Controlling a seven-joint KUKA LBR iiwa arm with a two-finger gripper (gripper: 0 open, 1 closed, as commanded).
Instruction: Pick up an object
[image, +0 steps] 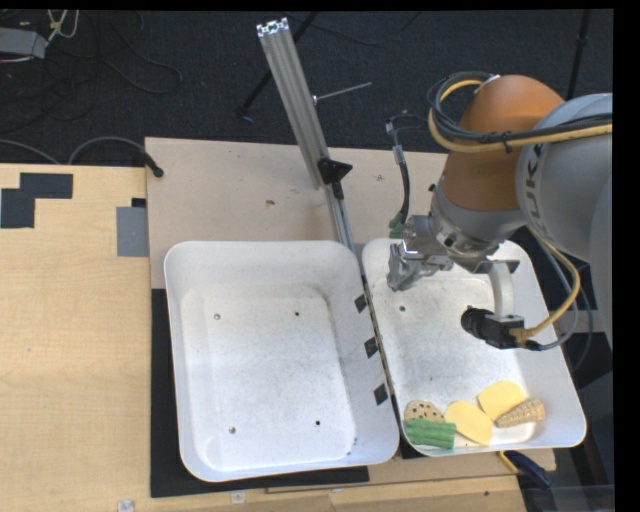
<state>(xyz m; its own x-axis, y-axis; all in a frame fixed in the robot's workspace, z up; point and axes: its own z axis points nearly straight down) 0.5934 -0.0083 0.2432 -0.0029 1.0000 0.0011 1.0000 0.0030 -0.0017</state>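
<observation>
My gripper (404, 268) hangs over the far left part of the right bin (440, 340), near the divider between the bins. I see nothing between its metal fingers. Several small objects lie in that bin's near corner: a green ridged piece (431, 432), a brown spotted cookie (423, 411), two yellow pieces (470, 421) (501, 397) and a tan cone (522, 411). They lie well toward the near side from the gripper.
The left bin (200, 300) stands beside the right one, joined by black clips (371, 346). A slanted aluminium bar (300, 110) rises behind the bins. A black cable connector (492, 327) hangs over the right bin. The grey and orange arm (510, 150) fills the upper right.
</observation>
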